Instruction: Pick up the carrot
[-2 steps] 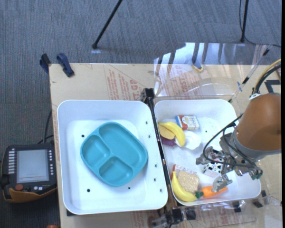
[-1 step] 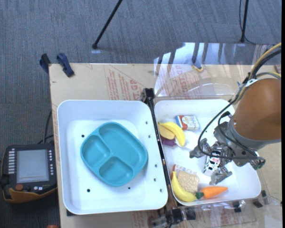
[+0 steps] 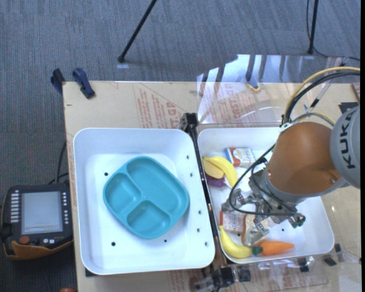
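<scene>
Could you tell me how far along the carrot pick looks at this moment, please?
Done: the arm has reached into the right bin, and the gripper hangs low above its front clutter. In hand: nothing that can be seen; the carrot lies on the bin floor near the front edge, beside a banana, just forward of the gripper. Left: closing on the carrot and lifting it.

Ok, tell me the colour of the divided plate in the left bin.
Turquoise blue plate, clearest in the camera view.
</scene>
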`<action>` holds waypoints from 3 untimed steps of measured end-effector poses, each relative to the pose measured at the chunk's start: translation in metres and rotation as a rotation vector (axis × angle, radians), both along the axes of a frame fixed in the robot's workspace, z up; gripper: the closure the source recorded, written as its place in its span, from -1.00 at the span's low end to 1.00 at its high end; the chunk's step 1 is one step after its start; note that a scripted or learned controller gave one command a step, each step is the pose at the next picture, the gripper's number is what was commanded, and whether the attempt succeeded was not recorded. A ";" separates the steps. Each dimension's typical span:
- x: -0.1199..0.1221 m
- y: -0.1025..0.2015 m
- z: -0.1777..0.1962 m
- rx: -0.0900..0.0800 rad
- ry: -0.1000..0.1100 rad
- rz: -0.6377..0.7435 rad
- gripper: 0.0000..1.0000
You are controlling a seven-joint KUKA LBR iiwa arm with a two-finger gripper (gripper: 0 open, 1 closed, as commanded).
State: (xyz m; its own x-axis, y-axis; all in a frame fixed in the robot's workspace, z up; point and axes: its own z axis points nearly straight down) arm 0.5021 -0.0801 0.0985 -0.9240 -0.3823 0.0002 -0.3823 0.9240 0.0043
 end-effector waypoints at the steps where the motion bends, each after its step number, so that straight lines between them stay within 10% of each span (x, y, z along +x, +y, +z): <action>1: 0.059 0.000 -0.011 -0.001 -0.002 -0.233 -1.00; 3: -0.003 -0.107 -0.012 0.001 -0.004 0.596 -1.00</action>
State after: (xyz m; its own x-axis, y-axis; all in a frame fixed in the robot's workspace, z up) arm 0.4994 -0.1873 0.0863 -0.5504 -0.8349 -0.0033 -0.8349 0.5504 0.0030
